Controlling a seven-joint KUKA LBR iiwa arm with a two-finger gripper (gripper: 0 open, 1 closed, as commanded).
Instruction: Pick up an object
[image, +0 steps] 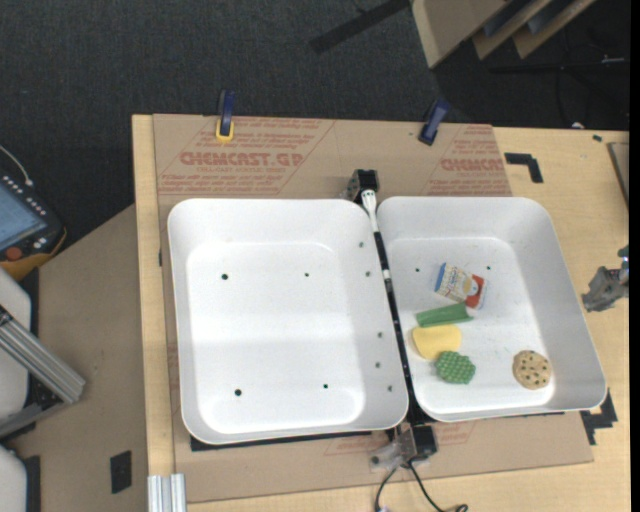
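Toward the right bin's (560, 290) lower half lie five small things: one carton (459, 284), one green stick (441, 315), one yellow wedge (437, 341), one green knobbly ball (455, 369), one cookie (531, 369); all look light, likely toy food, stiff enough to pinch; cookie lies apart, flat, best taken across its edges; left bin (200, 300) beside it, two bins on the table (160, 180); tool (605, 289) at right edge, open or closed I cannot tell.

Right bin (560, 260) holds carton (460, 285), green stick (441, 315), yellow piece (437, 341), green lump (455, 369), cookie (531, 369).
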